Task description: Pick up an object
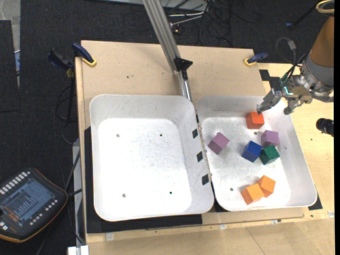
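**Claw poised at the red-orange cube's upper edge**

Starting at the left: the left bin (106, 142) sits bare on the tabletop (133, 62), so all the action is across the divide in the right bin (305, 187). Left of the red-orange cube, a purple cube (218, 142) stands alone, well apart from everything. Then the target candidate itself, the red-orange cube (255, 119), near the bin's far wall. Below it sits a tight cluster: blue cube (252, 151), a second purple cube (270, 137) and a green cube (270, 153), touching or nearly so, with two orange cubes (258, 189) paired further down again.

Now the claw (275, 104), coming in from the right, spread wide and holding nothing. One finger tip sits just at the red-orange cube's upper right corner; the other finger hangs off to the right of it. So the cube lies down and to the left of the claw's centre, not between the fingers. My read: the claw needs a shift left and toward the cube before a close would catch it, and the cube has no long axis to fuss over
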`<state>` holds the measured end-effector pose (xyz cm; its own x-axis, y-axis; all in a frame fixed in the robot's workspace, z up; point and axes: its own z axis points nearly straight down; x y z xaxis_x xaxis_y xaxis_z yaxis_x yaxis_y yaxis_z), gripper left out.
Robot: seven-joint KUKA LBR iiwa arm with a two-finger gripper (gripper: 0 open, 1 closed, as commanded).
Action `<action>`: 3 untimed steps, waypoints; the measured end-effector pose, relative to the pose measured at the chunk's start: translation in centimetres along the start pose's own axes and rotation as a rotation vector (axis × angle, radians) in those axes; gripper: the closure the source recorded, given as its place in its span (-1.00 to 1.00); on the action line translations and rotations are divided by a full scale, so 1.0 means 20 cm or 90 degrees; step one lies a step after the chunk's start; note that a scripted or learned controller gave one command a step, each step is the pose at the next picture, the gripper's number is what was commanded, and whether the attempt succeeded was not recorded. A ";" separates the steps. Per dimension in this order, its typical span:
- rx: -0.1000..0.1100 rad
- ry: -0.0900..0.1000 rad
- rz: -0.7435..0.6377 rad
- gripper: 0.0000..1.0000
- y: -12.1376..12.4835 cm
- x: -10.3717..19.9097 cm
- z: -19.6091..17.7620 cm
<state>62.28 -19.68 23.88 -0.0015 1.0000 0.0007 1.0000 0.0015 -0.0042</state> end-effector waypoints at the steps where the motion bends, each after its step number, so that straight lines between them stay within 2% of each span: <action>1: -0.003 -0.001 -0.001 -1.00 0.00 0.00 -0.01; 3: 0.000 -0.001 0.001 -1.00 0.04 -0.03 0.56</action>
<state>62.97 -20.37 12.60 0.0006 1.0000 -0.0004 1.0000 -0.0006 -0.0034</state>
